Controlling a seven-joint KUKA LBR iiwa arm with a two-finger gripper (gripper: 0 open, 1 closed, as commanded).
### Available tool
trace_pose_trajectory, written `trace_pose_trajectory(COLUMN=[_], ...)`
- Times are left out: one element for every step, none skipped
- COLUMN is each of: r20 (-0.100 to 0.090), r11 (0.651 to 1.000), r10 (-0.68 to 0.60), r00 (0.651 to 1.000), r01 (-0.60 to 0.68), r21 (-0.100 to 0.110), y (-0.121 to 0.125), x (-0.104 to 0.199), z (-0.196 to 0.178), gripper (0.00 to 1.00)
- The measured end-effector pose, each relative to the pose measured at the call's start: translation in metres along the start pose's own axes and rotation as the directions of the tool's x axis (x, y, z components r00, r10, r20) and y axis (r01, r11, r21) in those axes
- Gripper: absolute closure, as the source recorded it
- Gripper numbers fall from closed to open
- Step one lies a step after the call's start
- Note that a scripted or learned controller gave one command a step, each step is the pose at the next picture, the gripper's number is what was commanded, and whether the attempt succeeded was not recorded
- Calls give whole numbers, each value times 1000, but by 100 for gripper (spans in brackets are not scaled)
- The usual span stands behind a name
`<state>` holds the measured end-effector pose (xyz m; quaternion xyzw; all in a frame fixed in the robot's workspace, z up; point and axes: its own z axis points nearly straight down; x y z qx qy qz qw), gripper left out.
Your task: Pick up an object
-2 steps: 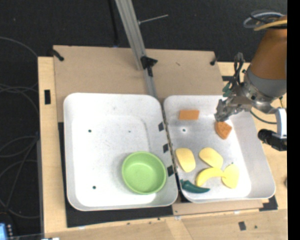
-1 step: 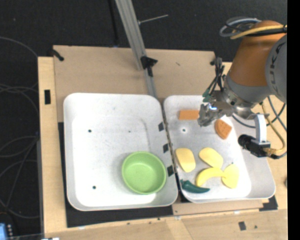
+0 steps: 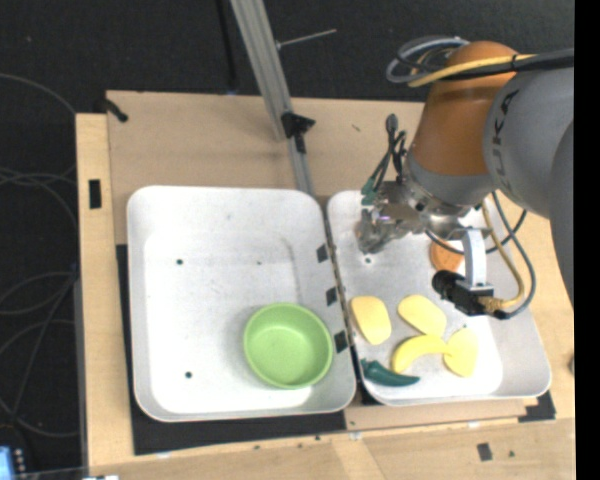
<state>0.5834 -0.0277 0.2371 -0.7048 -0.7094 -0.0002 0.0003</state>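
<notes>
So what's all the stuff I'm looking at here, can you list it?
White bins: two, side by side on the bench; the other one is on the right.
Green bowl: one, in the left bin, near its front right corner.
Yellow pieces: about four, pale to bright yellow, clustered at the front of the right bin.
Dark green piece: one, small, at the right bin's front left edge.
Orange thing: one, mostly hidden under the arm in the right bin.
Metal pole: one, grey, slanting up from between the bins.
Bench: one, tan.
Arm: one, grey with an orange band, over the right bin; its gripper hangs above the bin's back left part.
</notes>
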Motion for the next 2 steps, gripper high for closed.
trace_pose_trajectory(r20=[-1,-1], r11=[1000,1000], r10=[0,3], r00=[1000,1000], r01=[0,-3], r21=[0,-1], y=[-10,-10], x=[44,86], z=[-2,-8], gripper=[100,100])
